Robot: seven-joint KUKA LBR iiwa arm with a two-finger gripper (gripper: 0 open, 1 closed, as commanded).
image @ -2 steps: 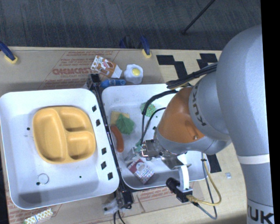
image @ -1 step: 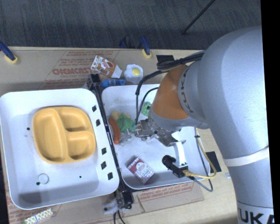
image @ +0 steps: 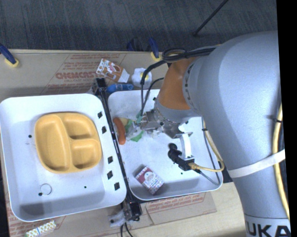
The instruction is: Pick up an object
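Two white bins sit side by side on the table (image: 60,63). Taking the right bin (image: 193,185) as landmark: the left bin (image: 15,148) touches its left wall and holds a yellow divided tray (image: 67,141). Inside the right bin, against its left wall, lies an orange carrot-shaped piece (image: 119,130), its long axis running up and down the picture, with a green scrap (image: 135,135) just beside it. Near the bin's front edge lies a small red-and-white packet (image: 149,179), tilted, its long axis slanting toward the lower right. The grey arm (image: 238,110) reaches over the bin's right side; its claw (image: 149,121) sits low in the bin's middle, just right of the carrot piece. Whether the claw is open or closed cannot be told.
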